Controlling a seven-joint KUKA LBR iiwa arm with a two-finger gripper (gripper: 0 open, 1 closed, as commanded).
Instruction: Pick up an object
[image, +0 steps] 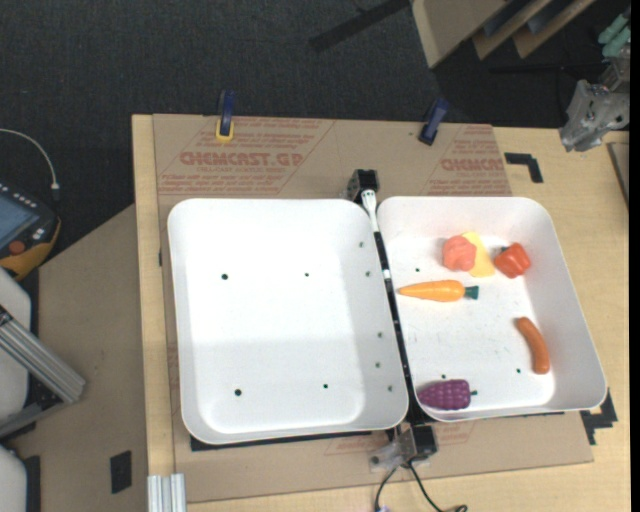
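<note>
The right bin holds several toy foods. A pink lump lies against a yellow piece, with a red pepper just right of them. An orange carrot lies crosswise near the bin's left wall. A brown-orange sausage rests toward the right wall. Purple grapes sit at the front rim. My gripper hangs at the far right, high above the bench and beyond the right bin's back corner, well away from every object.
The left bin stands beside the right one on a cardboard sheet. Two clamps, one yellow-blue and one blue, hold the sheet's back edge. Cardboard boxes stand behind the bench.
</note>
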